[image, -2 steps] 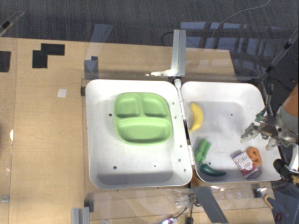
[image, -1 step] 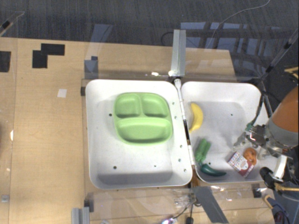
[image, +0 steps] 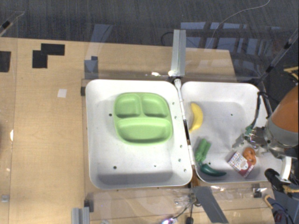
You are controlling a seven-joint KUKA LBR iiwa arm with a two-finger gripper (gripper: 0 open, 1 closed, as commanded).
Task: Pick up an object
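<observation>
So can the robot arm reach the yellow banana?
Probably yes. The banana lies uncovered near the right bin's left wall, nothing on top of it, and the gripper hangs over the same bin.

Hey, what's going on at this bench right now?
A grey robot arm with an orange band reaches in from the right, its gripper low over the right bin, just above a small printed packet. Nothing is visibly lifted yet. A banana and green pepper also lie in that bin. The left bin holds a green divided plate.
</observation>
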